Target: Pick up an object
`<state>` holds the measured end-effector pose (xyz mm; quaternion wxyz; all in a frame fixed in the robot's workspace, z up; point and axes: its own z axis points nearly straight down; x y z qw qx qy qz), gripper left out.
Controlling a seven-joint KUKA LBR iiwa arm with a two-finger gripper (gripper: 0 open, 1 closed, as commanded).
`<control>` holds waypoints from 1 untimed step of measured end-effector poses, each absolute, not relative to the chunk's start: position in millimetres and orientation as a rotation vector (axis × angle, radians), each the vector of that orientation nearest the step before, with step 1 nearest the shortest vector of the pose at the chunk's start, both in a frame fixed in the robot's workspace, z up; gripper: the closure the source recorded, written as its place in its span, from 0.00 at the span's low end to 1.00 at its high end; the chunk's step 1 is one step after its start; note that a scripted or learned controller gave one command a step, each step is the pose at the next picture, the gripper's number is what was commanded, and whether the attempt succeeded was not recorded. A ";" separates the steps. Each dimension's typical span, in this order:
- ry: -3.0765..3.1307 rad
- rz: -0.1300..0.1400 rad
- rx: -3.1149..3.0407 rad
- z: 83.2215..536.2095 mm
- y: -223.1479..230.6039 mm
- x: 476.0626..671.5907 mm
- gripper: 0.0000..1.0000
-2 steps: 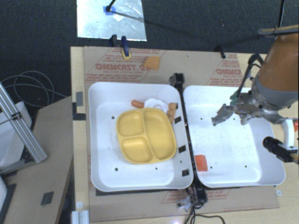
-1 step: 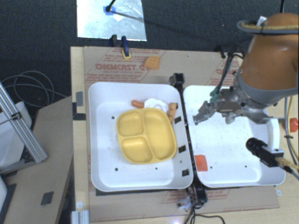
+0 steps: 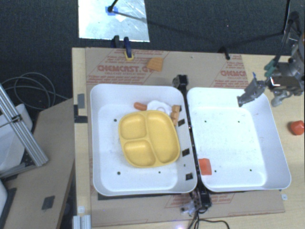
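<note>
Yellow tray (image 3: 147,140) hiding white item, gripper (image 3: 263,95) open, empty, arm cropped at right.

Orange block (image 3: 204,166) flat in right bin's (image 3: 267,142) front-left corner.

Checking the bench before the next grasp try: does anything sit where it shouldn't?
Yes. Two pieces lie outside the bins: a tan block on the board behind the left bin, and a red-orange object on the bench right of the right bin.
</note>
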<state>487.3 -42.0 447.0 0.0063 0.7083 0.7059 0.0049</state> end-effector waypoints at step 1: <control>2.229 -0.011 2.225 284.4 -17.5 501.0 0.00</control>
